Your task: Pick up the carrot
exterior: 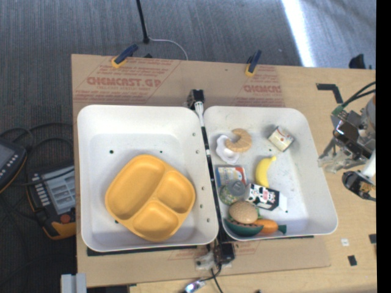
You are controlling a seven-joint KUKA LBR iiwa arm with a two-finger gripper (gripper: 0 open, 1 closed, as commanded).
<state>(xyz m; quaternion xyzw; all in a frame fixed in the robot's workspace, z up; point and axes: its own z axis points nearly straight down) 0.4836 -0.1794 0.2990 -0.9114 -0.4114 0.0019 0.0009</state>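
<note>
The carrot [269, 226] is orange with a green tip. It lies at the front edge of the right bin [317, 182], next to a green bowl-like piece [239, 229] and a toy burger [243, 212]. My gripper [335, 156] is outside the right bin, just past its right rim, well to the right of the carrot and farther back. Nothing shows in its grasp.
The right bin also holds a doughnut [240, 140], a white piece [226, 151], a small box [280, 138], a banana [263, 170], a blue packet [231, 177] and a cow-patterned carton [263, 196]. A yellow divided plate [150, 196] fills the left bin [91, 139].
</note>
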